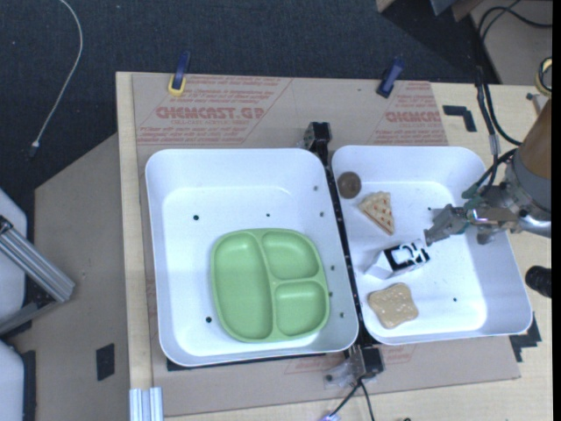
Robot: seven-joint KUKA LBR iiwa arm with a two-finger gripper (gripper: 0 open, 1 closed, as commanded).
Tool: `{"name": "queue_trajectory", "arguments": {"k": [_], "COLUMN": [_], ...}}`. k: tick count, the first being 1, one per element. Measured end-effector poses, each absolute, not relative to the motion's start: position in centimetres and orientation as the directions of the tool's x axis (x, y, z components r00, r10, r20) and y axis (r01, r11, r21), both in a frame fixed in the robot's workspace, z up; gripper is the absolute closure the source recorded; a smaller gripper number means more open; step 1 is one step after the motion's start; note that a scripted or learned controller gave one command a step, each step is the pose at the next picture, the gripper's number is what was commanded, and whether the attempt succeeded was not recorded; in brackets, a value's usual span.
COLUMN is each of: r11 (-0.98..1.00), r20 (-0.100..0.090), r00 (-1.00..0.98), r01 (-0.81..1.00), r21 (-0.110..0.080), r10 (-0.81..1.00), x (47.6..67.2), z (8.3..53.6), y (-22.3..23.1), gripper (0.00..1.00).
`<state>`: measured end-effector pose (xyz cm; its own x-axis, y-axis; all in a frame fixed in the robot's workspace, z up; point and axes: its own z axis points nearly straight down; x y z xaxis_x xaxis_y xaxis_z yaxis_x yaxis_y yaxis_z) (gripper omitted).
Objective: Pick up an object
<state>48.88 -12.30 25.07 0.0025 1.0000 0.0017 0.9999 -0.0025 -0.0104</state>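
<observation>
Hand: the hand [441, 226] is reaching in from the right over the right bin [504, 310], low and slanted; I cannot tell how it is set, since it is reading as one dark blurred mass.
Hold: nothing is showing in its grip.
Candidate objects: a small black-and-white item [405, 257] is lying just below and left of the hand; a tan triangular wedge [378, 210] is sitting to the hand's upper left; a brown round piece [349, 183] is resting near the bin's top-left corner; a tan toast-like slab [392, 305] is lying toward the bin's near edge.
Likely target: the black-and-white item, judging by nearness.
Risk: that item is small and appears to be lying flat, so a closing grip may be sliding over it or nudging it away.
Risk: it is sitting near the divider [337, 226] between the bins, so a push may be driving it against the wall.
Risk: the slab is lying just beside it and could be getting bumped.
Surroundings: the left bin [175, 182] is holding a green sectioned plate [267, 283], well apart from the hand.
Desk: clamps [179, 75] are pinning the cardboard [219, 112]; cables are trailing nearby.
Obstruction: nothing is standing between hand and item.
</observation>
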Motion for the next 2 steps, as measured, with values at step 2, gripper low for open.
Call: {"name": "queue_trajectory", "arguments": {"k": [2], "r11": [0.0], "r20": [0.002], "r00": [0.0], "r01": [1.0], "r21": [-0.007], "r10": [1.0], "x": [49.7], "z": [21.0], "y": [-12.2], "gripper": [0.0]}}
